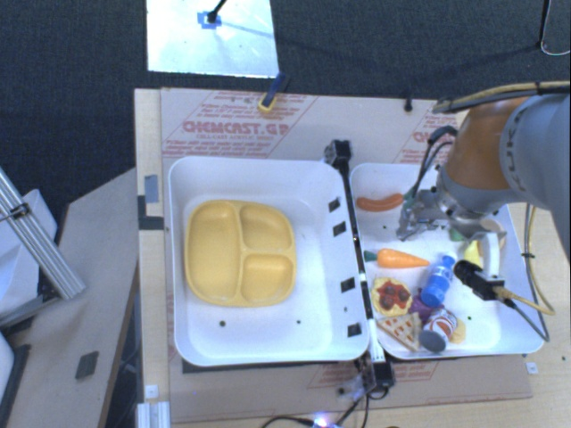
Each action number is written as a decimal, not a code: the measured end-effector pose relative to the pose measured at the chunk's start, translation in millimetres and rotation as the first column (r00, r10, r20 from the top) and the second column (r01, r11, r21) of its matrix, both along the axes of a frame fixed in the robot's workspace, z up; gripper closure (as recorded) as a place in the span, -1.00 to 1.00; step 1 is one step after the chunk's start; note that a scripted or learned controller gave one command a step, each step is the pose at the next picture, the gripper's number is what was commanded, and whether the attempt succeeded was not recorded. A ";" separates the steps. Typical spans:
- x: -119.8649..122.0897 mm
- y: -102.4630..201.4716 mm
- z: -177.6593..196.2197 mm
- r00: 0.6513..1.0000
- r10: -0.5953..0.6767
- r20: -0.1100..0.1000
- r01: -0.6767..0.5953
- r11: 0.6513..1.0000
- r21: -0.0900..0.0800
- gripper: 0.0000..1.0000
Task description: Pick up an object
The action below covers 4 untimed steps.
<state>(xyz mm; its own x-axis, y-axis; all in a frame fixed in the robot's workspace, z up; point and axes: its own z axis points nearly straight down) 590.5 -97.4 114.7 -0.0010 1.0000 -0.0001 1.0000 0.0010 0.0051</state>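
**Right bin crowded, jaws low over its upper half**

The surface (232,127) is a pale board lettered in red, set over dark carpet, and it carries two shallow white bins side by side. You have the left bin (205,172) holding a yellow divided tray (239,252). The right bin (513,328) holds every candidate for the pick: a sausage (380,202) near its far edge, a carrot (402,259) at mid-bin, a blue bottle (437,280) just beside the carrot's tip, a pizza piece (391,295) below, and a tight cluster of small items in the near corner.

The gripper (416,221) sits low between sausage and carrot. You cannot tell from this view whether the jaws are released or clenched, and nothing is visibly caught between them.

Risks, in my judgement:
- The carrot and sausage are both rounded; a closure off their axis would likely roll them aside.
- The bottle lies close against the carrot, so a wide approach may nudge both and catch neither.
- A black cabled part (480,283) hanging off the arm trails over the near-corner cluster and could drag items during a lift.

Open room: the bin floor around the sausage is the barest patch. The divider between the bins lies close on the gripper's left, limiting travel that way.
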 end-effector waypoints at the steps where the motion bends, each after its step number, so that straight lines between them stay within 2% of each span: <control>1: 0.7 8.7 60.2 1.000 0.004 0.002 -0.004 1.000 0.000 1.00; 2: 2.6 8.8 113.6 1.000 0.003 0.003 -0.003 1.000 -0.001 1.00; 4: -43.6 102.6 121.9 1.000 0.008 -0.005 -0.008 1.000 0.002 1.00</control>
